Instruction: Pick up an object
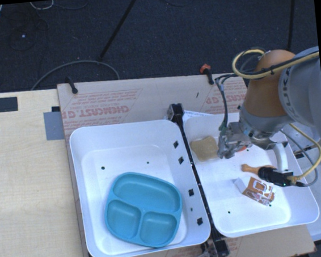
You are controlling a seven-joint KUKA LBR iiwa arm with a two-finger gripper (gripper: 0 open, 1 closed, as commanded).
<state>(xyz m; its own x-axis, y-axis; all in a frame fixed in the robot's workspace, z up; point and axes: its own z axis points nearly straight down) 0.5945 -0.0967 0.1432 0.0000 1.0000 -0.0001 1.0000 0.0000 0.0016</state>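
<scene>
The gripper (226, 148) hangs low over the right bin (306, 212), toward its 11 o'clock corner. Whether it is spread or closed cannot be told from this angle, and nothing shows in its grasp. A tan sponge (204, 148) lies just beside it at 9 o'clock; contact is unclear. At the gripper's 5 o'clock lie a small orange piece (248, 168) and, farther on, a printed packet (258, 190). A blue plate (142, 208) sits in the left bin (84, 161).
</scene>
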